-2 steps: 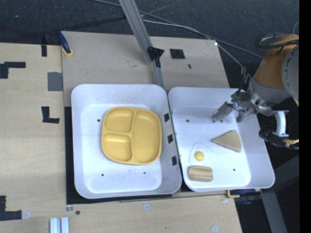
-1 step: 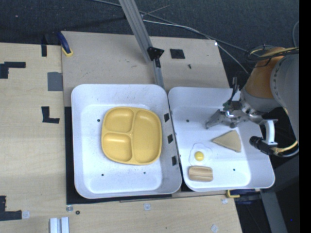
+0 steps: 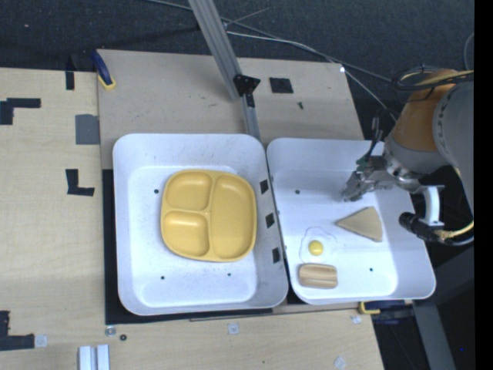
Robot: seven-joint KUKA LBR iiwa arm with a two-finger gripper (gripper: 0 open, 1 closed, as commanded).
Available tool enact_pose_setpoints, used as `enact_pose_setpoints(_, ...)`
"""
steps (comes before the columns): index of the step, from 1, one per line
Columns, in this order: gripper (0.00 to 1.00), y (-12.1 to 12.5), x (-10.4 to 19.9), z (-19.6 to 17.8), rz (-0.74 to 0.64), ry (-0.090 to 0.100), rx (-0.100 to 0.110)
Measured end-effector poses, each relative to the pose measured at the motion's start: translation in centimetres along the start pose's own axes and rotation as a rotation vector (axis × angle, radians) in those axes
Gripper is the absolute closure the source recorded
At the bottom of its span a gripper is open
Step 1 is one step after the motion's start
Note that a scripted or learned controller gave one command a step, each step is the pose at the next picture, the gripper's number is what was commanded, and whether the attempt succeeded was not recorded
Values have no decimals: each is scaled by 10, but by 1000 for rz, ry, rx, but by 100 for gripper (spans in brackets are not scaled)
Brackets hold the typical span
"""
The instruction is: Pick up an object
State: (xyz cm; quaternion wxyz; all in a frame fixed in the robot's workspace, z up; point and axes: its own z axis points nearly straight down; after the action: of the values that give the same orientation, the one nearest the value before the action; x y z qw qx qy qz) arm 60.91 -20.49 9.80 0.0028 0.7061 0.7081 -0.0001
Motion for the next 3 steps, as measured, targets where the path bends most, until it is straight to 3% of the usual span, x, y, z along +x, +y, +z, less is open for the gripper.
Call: enact_pose_setpoints(3,100,-6,0,-165,1,3,-1)
